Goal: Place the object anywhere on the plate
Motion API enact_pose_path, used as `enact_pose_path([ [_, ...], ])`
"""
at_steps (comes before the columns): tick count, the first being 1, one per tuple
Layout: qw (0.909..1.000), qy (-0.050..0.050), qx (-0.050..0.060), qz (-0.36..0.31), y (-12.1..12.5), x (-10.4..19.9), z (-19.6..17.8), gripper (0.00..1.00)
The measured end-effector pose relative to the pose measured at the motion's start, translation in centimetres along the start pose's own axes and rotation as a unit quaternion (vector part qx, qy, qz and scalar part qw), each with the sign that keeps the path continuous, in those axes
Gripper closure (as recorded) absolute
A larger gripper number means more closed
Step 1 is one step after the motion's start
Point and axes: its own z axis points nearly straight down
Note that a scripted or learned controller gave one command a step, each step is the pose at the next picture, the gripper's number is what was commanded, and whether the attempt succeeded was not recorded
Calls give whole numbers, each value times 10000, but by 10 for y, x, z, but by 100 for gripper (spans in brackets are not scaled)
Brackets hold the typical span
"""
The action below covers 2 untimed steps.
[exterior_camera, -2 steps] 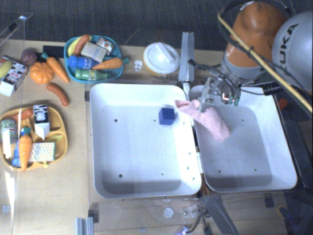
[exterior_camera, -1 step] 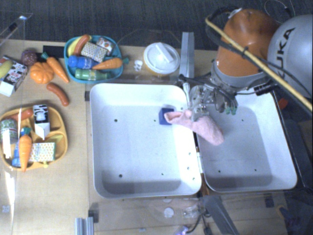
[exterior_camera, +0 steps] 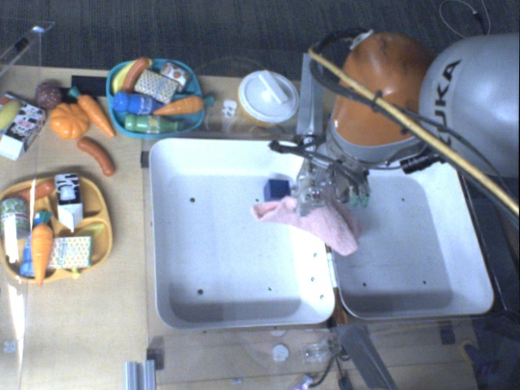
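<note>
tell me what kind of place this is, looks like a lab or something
Most likely a robot manipulation lab bench. A KUKA arm reaches over two white bins, its gripper at a pink cloth, and dishes of toy food sit alongside as test props.

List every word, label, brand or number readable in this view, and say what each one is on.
"KUKA" on the grey arm, partly cut by a cable; only "KUK" reads clearly.
Printed toy boxes in the blue bowl and yellow tray: too small and blurred to read.
Nothing legible on the pink cloth or the blue block.
</note>
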Motion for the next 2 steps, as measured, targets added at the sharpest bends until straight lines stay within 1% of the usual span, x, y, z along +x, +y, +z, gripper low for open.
enact_pose_path([
  [1, 10000, 1, 1, 7, 40, 31, -5, 100],
  [2, 10000, 0, 1, 7, 39, 31, -6, 0],
])
